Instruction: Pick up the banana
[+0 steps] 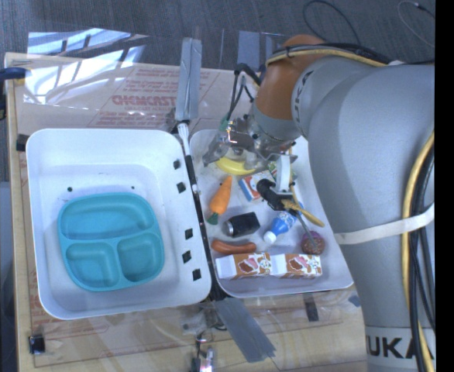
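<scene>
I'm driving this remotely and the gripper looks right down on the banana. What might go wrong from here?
1. The banana lies partly hidden under the gripper, so the grasp cannot be confirmed; it may lift away with nothing.
2. The carrot sits close beside the banana and could get nudged or caught.
3. The banana lies near the right bin's back wall, so the descent could scrape the rim.

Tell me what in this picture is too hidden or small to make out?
- Banana: in the camera view, the tool covers most of it; whether they touch is unclear.
- Right bin: the grey arm hides its far right side.
- Carton: print too small to read.
</scene>
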`<move>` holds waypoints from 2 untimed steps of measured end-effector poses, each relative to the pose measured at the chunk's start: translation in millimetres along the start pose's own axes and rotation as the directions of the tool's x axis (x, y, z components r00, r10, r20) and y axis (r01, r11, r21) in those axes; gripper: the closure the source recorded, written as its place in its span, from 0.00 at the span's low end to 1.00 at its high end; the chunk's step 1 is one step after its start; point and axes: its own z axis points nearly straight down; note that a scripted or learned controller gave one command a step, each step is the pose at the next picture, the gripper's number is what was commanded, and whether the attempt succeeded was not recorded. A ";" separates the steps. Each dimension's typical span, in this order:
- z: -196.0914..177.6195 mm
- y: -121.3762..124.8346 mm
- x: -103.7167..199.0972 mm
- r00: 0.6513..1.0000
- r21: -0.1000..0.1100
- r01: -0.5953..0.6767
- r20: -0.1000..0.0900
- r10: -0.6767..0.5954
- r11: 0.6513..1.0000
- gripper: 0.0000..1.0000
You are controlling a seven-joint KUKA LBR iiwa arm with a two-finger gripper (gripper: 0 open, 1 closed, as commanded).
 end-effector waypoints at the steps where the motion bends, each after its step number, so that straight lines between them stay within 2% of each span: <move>1: -11.0 0.5 0.3 1.000 0.003 0.004 -0.001 -0.004 1.000 1.00; 2: -11.0 0.5 0.4 1.000 0.003 0.004 -0.001 -0.004 1.000 0.00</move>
